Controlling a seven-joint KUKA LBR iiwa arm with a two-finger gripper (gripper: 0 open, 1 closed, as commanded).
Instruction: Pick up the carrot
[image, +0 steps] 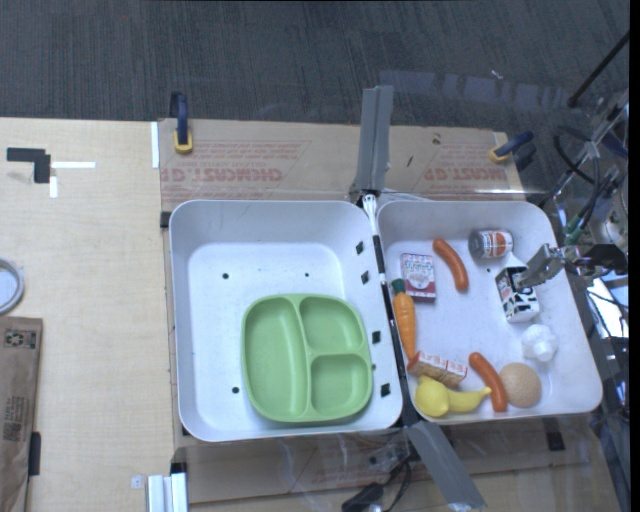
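A pale wooden counter carries two shallow white bins side by side, the left bin holding a green divided plate, the right bin crowded with toy groceries. From my remote station I see the gripper at the right bin's far right side, just above a small black-and-white carton; whether it is released or clenched I cannot tell from this angle, and nothing shows in its grasp.

The carrot lies well to the gripper's left and a little nearer the camera, along the right bin's left wall, its green top pointing away from the camera. A red box sits just beside the carrot's top, on the gripper's side, and a sausage and a can lie between the carrot and the gripper.

I judge the task at its approach step, the carrot untouched. The next move calls for travel across the bin, then a descent with the grasp set across the carrot's narrow width, clear of the wall.
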